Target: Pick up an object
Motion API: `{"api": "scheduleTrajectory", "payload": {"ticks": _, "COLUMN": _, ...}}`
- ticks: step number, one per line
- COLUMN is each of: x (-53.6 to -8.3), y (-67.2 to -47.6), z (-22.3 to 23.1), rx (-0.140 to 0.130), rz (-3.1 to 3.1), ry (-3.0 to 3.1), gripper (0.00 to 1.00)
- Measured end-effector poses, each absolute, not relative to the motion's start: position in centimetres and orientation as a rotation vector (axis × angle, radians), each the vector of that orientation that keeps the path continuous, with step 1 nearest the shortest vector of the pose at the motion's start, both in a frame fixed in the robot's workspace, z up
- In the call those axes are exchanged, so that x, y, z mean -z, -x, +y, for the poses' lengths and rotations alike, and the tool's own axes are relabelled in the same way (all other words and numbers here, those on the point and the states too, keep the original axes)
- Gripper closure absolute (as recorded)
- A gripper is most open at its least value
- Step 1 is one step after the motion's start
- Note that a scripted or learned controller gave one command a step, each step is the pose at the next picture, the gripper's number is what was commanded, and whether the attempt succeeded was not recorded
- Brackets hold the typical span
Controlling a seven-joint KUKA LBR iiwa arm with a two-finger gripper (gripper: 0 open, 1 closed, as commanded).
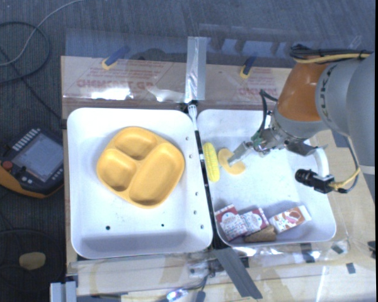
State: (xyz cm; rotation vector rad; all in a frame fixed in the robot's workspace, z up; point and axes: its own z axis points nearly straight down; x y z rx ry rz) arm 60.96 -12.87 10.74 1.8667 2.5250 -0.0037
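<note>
The small flat pale-yellow toy food piece [232, 163] lies in the right white bin [324, 228], beside a yellow corn cob [210, 162]. It looks light, stiff and slippery; pinching across its edges seems safest. The gripper [239, 153] hovers at it, but I cannot tell how the jaws stand.

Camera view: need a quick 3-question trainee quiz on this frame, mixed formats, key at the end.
1. True or false: the yellow plate lies in the left bin.
2. Multiple choice: what lies against the right bin's left wall? A) corn cob B) red packets C) black cable
3. Fill in: the tool hovers over the pale yellow ___ beside the corn cob.

Key
1. True.
2. A. The red packets sit near the bin's front edge.
3. Piece; it is small and roundish, and what it is cannot be told from here.
</note>
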Motion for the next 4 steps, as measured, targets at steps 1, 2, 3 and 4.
{"api": "scheduleTrajectory", "payload": {"ticks": 1, "x": -9.1, "y": -55.4, "z": -11.1, "rx": -0.01, "rz": 2.398, "ry": -2.003, "gripper": 0.0}}
{"api": "scheduleTrajectory", "payload": {"ticks": 2, "x": -9.0, "y": -60.5, "z": -11.3, "rx": -0.01, "rz": 2.304, "ry": -2.124, "gripper": 0.0}}
{"api": "scheduleTrajectory", "payload": {"ticks": 3, "x": -10.0, "y": -60.6, "z": -11.2, "rx": -0.014, "rz": 2.305, "ry": -2.122, "gripper": 1.0}}
{"api": "scheduleTrajectory", "payload": {"ticks": 4, "x": -18.4, "y": -64.8, "z": -5.9, "rx": 0.003, "rz": 2.373, "ry": -2.058, "gripper": 1.0}}
